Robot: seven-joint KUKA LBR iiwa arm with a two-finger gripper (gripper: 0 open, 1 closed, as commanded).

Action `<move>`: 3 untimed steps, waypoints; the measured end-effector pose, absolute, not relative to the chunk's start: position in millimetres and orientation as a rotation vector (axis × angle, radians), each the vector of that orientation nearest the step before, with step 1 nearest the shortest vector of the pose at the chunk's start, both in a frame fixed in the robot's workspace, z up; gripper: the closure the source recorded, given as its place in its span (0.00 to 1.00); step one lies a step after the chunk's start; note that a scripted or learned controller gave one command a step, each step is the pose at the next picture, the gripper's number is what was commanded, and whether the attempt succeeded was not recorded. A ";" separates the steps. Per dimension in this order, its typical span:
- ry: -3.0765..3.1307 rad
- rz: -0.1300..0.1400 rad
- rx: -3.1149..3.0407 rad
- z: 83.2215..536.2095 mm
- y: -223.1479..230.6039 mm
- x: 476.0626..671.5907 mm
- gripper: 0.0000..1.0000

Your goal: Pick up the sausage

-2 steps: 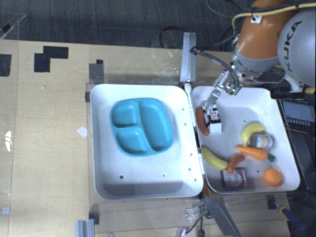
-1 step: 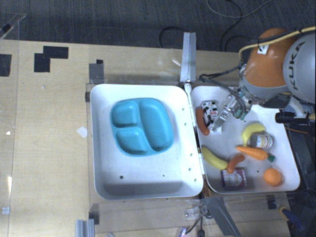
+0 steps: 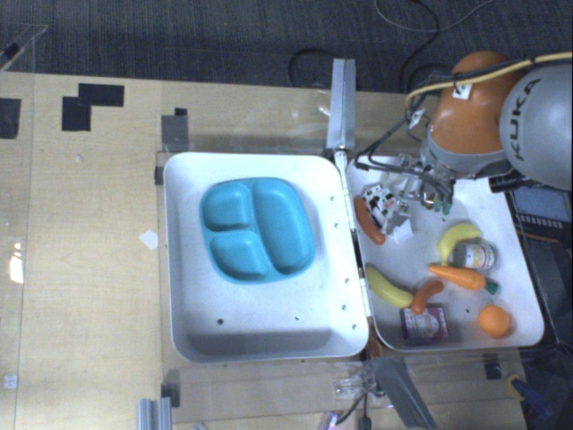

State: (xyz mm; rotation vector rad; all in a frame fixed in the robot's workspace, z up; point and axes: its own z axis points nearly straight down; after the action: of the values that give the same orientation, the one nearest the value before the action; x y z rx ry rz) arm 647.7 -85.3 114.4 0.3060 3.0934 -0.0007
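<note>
Over the far left part of the right bin [image 3: 528, 240], our claw [image 3: 391, 206] hangs low, just beside the sausage [image 3: 368, 220], which lies along that bin's left wall with its near end pointing toward the middle. We cannot tell whether the claw is released or clenched, since its tip is a blur of black and white parts, and we see nothing clearly between them. Above it we see the orange band [image 3: 466, 115] of our arm [image 3: 537, 124], which comes in from the right, with a yellow cable [image 3: 483, 77] looping over it. Further toward the near side of the same bin we find a banana [image 3: 390, 288] close to the left wall, and a second sausage-like piece [image 3: 426, 294] just beside it, resting against a dark can [image 3: 424, 324] near the near edge. A carrot [image 3: 458, 277] lies across the middle, touching a small jar [image 3: 474, 256], with another banana [image 3: 457, 237] curving around the jar's far side. An orange [image 3: 494, 322] sits in the near right corner. In the left bin [image 3: 179, 267], well apart from our claw, a blue divided plate [image 3: 258, 228] sits a little toward the far side. Both bins rest on the wooden bench [image 3: 81, 240].
</note>
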 end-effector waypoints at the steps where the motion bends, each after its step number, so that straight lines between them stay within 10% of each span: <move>1: 3.070 0.000 0.325 108.4 -87.3 646.0 0.00; 2: 3.062 0.004 0.323 125.6 -86.3 649.9 1.00; 3: 3.035 0.004 0.612 113.3 -120.5 625.4 1.00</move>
State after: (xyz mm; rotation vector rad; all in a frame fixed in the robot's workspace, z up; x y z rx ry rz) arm 625.4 -120.5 113.3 0.6118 3.0350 0.0041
